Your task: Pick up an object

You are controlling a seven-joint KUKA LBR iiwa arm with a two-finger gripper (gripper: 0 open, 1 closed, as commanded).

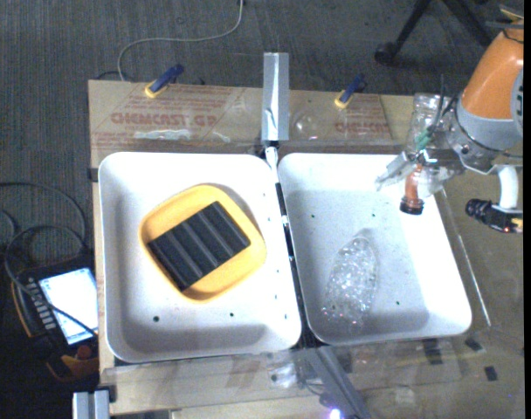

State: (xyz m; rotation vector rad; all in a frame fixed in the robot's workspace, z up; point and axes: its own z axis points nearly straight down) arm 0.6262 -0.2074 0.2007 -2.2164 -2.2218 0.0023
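Note:
A yellow pad with a black ridged centre (203,239) lies in the left bin (117,182). A clear crinkled plastic piece (353,275) rests in the middle of the right bin (440,295). My gripper (400,190) hangs over the right bin's far right corner, up and to the right of the clear piece and well apart from it. Its two fingers stand spread, one grey tip pointing left and one with an orange-brown tip (411,201) pointing down, and only white bin floor shows between them. The gripper is open.
A metal divider post (275,103) rises at the back between the bins. Two blue clamps (164,79) (350,90) hold the cardboard backing. A lit screen (66,302) and cables lie on the floor at the left.

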